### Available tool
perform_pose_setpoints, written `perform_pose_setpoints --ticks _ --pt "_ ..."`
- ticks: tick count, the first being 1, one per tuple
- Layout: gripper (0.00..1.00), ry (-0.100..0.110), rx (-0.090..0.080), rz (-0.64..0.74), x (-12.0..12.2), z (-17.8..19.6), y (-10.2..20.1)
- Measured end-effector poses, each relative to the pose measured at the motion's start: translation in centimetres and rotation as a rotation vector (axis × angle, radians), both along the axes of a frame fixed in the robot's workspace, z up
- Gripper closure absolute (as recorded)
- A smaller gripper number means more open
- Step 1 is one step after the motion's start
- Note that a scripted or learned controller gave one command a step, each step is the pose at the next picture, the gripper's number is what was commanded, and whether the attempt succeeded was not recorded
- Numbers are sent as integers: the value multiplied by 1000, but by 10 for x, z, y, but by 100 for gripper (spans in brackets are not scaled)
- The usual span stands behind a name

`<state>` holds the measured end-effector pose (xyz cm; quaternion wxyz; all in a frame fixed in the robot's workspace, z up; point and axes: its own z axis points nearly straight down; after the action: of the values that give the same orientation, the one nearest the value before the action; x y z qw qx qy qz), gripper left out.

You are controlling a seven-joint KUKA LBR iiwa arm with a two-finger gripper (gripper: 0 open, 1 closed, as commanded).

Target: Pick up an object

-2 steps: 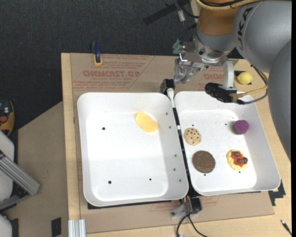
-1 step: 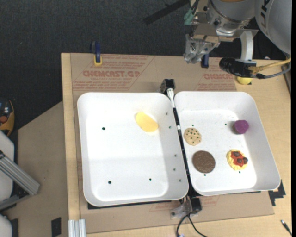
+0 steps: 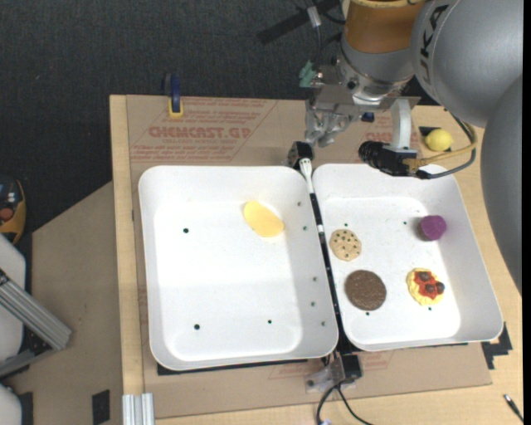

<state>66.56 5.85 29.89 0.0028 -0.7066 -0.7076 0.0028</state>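
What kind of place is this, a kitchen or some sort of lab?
Most likely a robot test lab: a grey robot arm with an orange band hangs over two shallow white plastic bins, and the flat yellow oval piece looks like toy food.

a thick, smooth grey arm (image 3: 477, 58) with dark lettering on its shell, an orange band (image 3: 377, 25) above the wrist, then a silver ring and a metal claw (image 3: 322, 131) of small grey parts with black cables nearby.

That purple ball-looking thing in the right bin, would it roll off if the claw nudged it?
Probably. The purple thing looks rounded, so a push would likely send it rolling across the flat floor of the right bin. It seems small and likely light. The bin's raised rim would probably stop it. How hard or slippery it is can't be judged from here.
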Motion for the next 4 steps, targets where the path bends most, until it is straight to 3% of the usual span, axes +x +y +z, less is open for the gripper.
perform_pose_setpoints --ticks 1,2,3,4 --pt "100 -6 -3 -9 -12 6 -74" --pt "100 -7 -3 -12 -47 25 -184" --pt "100 -9 -5 -9 -44 -8 -285" --pt "100 -5 0 -3 -75 -11 -283"
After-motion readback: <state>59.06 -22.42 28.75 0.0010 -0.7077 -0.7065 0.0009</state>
